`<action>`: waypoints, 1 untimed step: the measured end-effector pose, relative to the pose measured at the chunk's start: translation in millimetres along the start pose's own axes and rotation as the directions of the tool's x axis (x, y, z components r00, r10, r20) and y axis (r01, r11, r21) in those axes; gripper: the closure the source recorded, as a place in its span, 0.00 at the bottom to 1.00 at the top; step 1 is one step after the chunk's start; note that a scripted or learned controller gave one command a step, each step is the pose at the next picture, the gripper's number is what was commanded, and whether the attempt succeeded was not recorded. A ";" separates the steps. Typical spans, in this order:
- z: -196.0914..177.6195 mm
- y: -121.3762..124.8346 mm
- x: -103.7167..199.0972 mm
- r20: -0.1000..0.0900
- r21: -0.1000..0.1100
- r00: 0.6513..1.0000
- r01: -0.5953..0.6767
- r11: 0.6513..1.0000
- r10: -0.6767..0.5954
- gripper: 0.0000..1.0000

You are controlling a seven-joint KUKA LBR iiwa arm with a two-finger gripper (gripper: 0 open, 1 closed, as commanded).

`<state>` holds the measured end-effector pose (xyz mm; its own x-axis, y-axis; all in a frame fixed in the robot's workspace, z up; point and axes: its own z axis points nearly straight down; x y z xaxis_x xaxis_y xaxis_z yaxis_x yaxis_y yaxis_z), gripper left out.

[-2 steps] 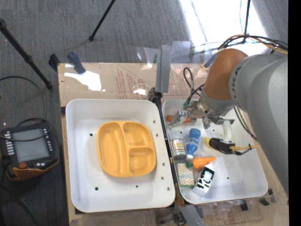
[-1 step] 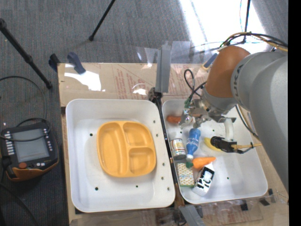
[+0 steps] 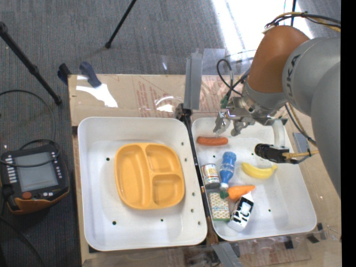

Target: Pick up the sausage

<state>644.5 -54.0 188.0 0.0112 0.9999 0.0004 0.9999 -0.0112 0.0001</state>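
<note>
The sausage (image 3: 212, 141) is a reddish-orange link lying flat near the back left of the right bin (image 3: 289, 204). My gripper (image 3: 227, 127) hangs just above and to the right of it, with both fingers (image 3: 219, 125) pointing down and spread apart. Nothing sits between them. The arm comes in from the upper right, its orange band over the bin's far edge.
The right bin also holds a banana (image 3: 258, 171), a blue bottle (image 3: 227, 168), a small can (image 3: 211, 174), a carrot (image 3: 240, 191), a box (image 3: 219, 206) and a black-and-white pack (image 3: 241, 212). A yellow divided plate (image 3: 149, 174) lies in the left bin (image 3: 94, 143).
</note>
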 end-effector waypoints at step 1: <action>1.7 -144.3 16.1 -0.002 0.005 0.980 0.199 0.980 -0.199 1.00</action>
<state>500.4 -36.3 186.2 -0.1885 0.9821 0.0024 0.9821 0.1885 -0.0048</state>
